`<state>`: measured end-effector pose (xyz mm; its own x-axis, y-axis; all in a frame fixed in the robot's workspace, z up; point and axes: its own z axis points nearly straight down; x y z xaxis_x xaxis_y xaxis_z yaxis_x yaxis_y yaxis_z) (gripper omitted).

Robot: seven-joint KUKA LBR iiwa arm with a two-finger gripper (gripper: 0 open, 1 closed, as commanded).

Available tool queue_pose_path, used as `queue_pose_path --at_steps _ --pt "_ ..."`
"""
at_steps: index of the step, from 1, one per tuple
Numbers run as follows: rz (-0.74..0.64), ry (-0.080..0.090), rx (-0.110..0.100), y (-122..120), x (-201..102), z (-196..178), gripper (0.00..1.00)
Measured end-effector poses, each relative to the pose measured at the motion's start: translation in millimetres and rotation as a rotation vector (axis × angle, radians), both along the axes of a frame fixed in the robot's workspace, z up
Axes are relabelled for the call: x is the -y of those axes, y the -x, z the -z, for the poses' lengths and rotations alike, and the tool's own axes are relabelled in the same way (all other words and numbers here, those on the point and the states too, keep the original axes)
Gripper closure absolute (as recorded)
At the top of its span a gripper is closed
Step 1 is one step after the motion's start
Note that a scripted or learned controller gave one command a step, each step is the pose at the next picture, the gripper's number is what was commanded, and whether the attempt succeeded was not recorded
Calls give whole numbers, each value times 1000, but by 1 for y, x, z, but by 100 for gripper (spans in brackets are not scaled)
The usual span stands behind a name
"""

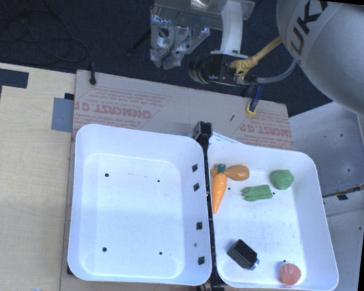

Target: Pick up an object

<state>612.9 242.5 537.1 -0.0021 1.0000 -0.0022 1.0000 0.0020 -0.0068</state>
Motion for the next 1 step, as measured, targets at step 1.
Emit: queue_pose_path --at_steps 1 --pt "0 0 0 30 0 0 100"
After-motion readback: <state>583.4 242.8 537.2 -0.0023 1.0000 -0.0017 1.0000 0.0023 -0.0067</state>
